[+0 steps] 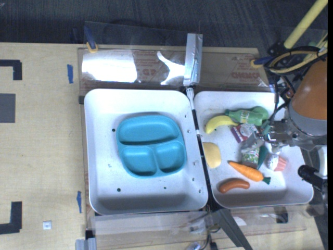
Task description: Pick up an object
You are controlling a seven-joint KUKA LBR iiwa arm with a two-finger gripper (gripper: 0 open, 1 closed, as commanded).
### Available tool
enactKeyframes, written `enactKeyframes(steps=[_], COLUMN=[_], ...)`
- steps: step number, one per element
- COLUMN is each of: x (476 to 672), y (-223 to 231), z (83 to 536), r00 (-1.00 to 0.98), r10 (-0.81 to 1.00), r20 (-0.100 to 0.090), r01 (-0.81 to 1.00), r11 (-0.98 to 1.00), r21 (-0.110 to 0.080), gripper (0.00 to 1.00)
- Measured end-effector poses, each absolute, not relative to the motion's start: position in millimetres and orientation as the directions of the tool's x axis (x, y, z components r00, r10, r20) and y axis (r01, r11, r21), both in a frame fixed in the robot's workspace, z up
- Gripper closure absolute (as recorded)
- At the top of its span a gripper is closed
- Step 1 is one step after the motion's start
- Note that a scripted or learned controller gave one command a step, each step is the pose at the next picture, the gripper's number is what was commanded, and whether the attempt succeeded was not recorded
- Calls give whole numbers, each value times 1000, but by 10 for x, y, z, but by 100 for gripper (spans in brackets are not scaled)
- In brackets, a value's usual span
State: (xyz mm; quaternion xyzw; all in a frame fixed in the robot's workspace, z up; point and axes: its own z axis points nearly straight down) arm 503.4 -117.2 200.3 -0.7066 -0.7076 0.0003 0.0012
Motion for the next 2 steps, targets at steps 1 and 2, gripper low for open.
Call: enactKeyframes(steps=[1, 2], x=[4957, 4974], y=[-1070, -1071], z=[874, 986], r00=[-149, -148], r10=[989, 989], r20=[-1, -4], r01=[989, 989], r11=[149, 148], r21=[7, 13], gripper=[0, 100])
